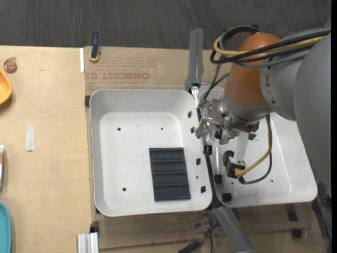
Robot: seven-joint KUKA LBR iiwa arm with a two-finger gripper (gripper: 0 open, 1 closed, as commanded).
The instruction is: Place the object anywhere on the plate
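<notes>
Black ribbed slab [169,174], the only loose item we see, lies flat in the left bin [105,141]: likely stiff, light, best pinched across its narrow width; gripper [220,130] hangs over the right bin [284,188], and we cannot tell whether it is apart or closed.

You're in a robot lab. A grey arm [297,75] hangs over two white bins [131,136] on a wooden bench [45,109].

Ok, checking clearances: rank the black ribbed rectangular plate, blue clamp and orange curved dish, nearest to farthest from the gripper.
From the gripper:
1. Black ribbed plate, left bin.
2. Blue clamp, behind that bin.
3. Orange dish, view's left edge.
</notes>
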